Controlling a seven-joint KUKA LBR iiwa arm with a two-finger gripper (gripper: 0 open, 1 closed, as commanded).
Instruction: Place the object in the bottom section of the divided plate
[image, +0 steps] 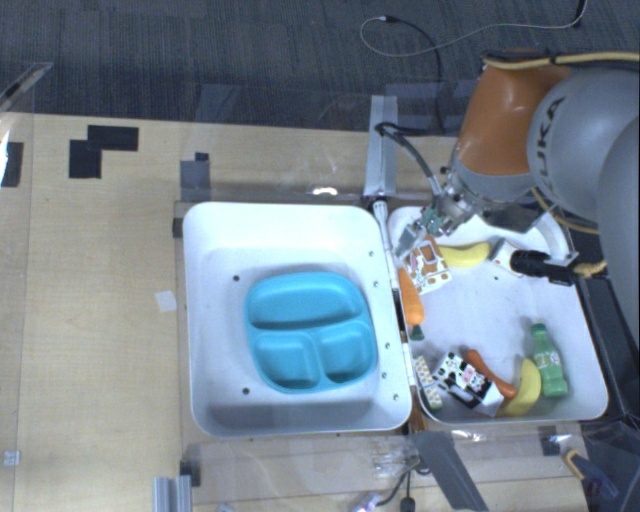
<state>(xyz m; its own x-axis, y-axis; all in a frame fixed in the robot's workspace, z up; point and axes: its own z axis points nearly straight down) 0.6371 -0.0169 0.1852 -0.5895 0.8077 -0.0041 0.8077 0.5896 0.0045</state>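
A blue divided plate (306, 331) lies in the left white bin (215, 300), with one long section at its far side and two smaller ones at its near side. My gripper (423, 238) hangs over the far left corner of the right bin (585, 400), beside the wall between the bins. Just below it lies a small white and orange patterned object (429, 268); I cannot see whether it is touching the gripper. An orange carrot (410, 301) lies along the right bin's left wall, and a yellow banana (469, 255) sits right of the gripper.
The right bin's near side holds a green bottle (547, 361), a second banana (527, 389), an orange-red piece (491, 369), a black and white item (463, 379) and a small white block (425, 374). The grey arm with its orange band (505, 120) looms over the far right.
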